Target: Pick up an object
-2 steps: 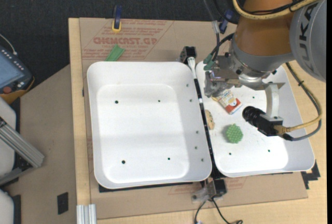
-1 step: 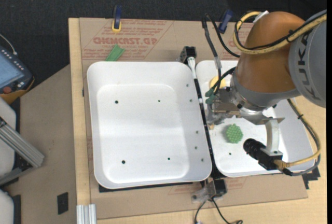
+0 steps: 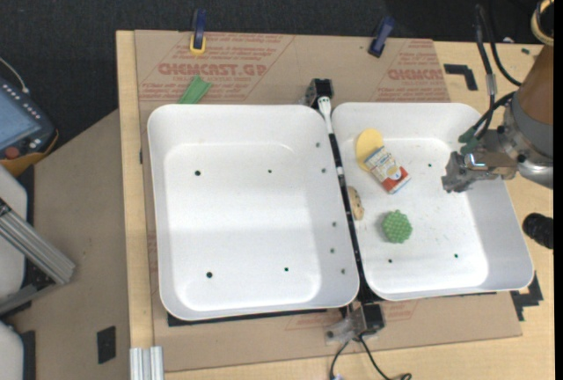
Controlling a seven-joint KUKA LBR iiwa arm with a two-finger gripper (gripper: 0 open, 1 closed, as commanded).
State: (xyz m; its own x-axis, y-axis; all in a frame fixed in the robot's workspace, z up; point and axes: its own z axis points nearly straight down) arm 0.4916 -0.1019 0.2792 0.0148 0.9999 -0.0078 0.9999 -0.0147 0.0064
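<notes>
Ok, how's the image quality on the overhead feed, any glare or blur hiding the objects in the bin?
Camera view: lighting is even, with soft shadow along the left bin walls; the right bin shows no glare; the green knobbly ball and the small carton read clearly; the tool looks slightly soft, so its finger state is unclear.

A robotics lab is showing here: clamps (image 3: pixel 199 32) are pinning a cardboard sheet (image 3: pixel 264 62) under two bins (image 3: pixel 167 193), cables (image 3: pixel 488 62) trailing.

Desk (image 3: pixel 264 62) bearing two white bins side by side, left bin (image 3: pixel 242 202) and right bin (image 3: pixel 493 237).
</notes>
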